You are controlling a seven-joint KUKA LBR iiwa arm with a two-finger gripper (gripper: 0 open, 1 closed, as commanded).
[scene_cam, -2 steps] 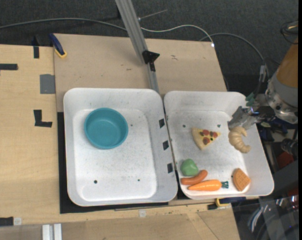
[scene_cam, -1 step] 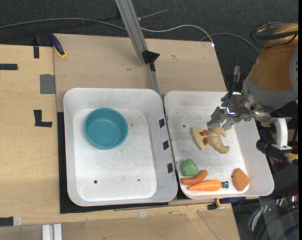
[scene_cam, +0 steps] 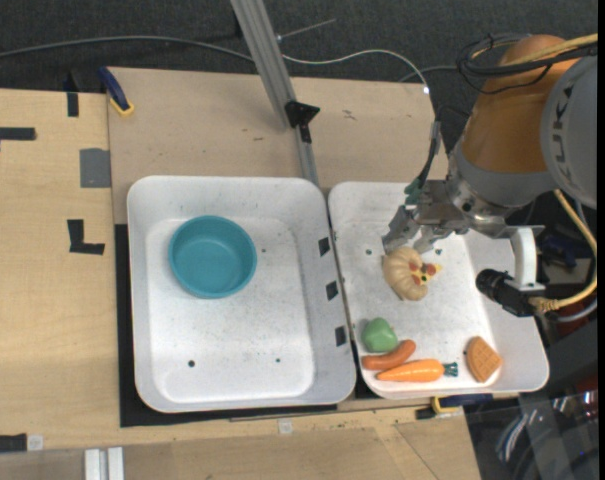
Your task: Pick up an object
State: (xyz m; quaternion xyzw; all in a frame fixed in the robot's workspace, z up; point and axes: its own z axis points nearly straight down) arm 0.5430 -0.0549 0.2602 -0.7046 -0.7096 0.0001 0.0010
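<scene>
Wooden bench (scene_cam: 42, 298) with black tape marks (scene_cam: 80, 236), dark floor (scene_cam: 362, 8) behind.

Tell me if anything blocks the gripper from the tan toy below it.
Nothing visible does. The gripper hangs right at the tan toy's upper edge in the right bin, with no other object between them.

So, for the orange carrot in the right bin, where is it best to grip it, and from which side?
Probably from above, across the middle of the carrot. It lies flat along the front wall of the right bin, with a red sausage-like piece against its left part, so closing across its narrow width near the green end looks easier.
</scene>
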